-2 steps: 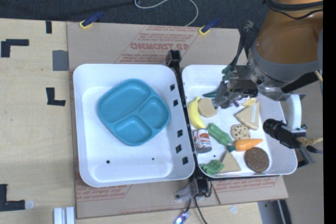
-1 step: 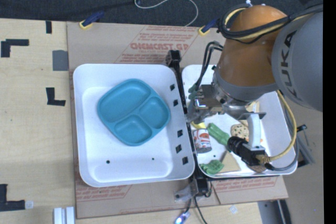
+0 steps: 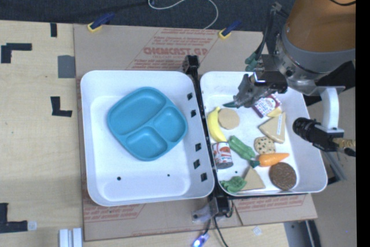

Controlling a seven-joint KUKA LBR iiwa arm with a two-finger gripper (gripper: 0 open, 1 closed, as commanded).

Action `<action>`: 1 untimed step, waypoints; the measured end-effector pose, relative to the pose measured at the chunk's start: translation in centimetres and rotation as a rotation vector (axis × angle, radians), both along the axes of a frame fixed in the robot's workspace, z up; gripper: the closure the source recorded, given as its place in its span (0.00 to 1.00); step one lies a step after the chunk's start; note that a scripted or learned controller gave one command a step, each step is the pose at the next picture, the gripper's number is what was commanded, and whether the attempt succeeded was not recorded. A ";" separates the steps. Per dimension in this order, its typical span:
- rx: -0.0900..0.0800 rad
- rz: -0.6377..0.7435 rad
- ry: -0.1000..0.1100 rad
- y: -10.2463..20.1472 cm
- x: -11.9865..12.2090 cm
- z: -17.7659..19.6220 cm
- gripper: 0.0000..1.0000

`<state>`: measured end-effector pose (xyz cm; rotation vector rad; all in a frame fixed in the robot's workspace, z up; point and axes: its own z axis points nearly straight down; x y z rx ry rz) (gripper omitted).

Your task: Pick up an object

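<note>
Tool (image 3: 245,91) low over right bin (image 3: 315,185), grip state impossible to tell, nearest the round cracker (image 3: 229,119) beside the banana (image 3: 215,126); best descending straight, centred on one item, avoiding neighbours.

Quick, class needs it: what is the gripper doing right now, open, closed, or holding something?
Gripper: above the right bin, nothing seen in it; open or closed cannot be told.

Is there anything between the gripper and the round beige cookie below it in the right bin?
Nothing visible is. The gripper hangs just up and right of the cookie, with bare bin floor between them. The banana touches the cookie's left side and may crowd a grasp.
</note>
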<state>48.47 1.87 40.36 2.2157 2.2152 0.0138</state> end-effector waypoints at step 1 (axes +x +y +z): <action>-0.002 -0.004 0.015 -4.5 -0.1 -2.2 1.00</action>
